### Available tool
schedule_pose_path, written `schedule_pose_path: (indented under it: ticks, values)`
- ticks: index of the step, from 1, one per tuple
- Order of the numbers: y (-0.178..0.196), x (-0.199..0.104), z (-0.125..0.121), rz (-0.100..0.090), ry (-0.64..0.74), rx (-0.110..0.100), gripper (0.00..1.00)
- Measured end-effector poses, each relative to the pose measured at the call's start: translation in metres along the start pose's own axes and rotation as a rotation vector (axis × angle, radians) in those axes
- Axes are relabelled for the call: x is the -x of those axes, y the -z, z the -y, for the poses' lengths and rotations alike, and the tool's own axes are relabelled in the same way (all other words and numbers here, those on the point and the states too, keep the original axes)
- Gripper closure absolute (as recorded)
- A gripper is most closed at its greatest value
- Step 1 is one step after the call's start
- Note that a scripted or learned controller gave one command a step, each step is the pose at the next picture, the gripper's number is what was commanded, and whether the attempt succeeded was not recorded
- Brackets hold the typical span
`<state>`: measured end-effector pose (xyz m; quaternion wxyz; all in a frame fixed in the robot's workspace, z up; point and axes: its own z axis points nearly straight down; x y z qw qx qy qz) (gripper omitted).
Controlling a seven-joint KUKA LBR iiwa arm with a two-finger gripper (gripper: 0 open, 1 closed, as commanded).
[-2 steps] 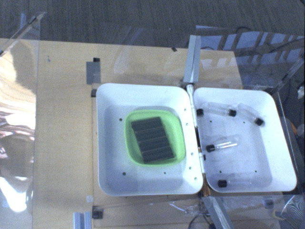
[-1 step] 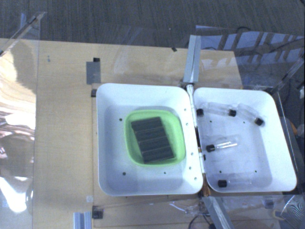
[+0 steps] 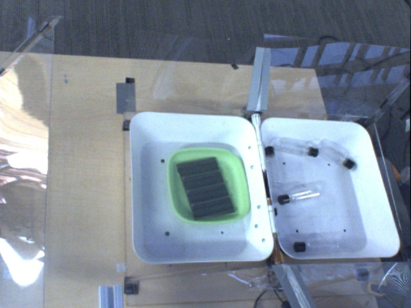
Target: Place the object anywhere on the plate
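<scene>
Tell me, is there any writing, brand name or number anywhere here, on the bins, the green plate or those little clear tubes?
None can be read.
Green plate: no writing; a dark ribbed block lies on it, unmarked.
Clear tubes in the right bin: too small to show any label.
Left bin and bench: plain, no signs.

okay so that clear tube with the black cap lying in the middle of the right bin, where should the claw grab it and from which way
Probably mid-body on the clear tube, coming straight down from above, fingers closing across its narrow width. It lies flat, well apart from the bin's walls; its black cap sits at the left end.
</scene>
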<state>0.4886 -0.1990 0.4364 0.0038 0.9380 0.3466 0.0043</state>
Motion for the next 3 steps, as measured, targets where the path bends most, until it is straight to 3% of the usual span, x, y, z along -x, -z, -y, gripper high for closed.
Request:
schedule_pose_path:
  ticks: [1,2,3]
  values:
    - [-0.026,-0.002,0.003,0.002,-0.114,-0.006,0.0]
    - [-0.106,0.005,-0.004,0.005,-0.159,-0.007,0.0]
    - [-0.011,0.004,-0.005,0.0,-0.25,0.001,0.0]
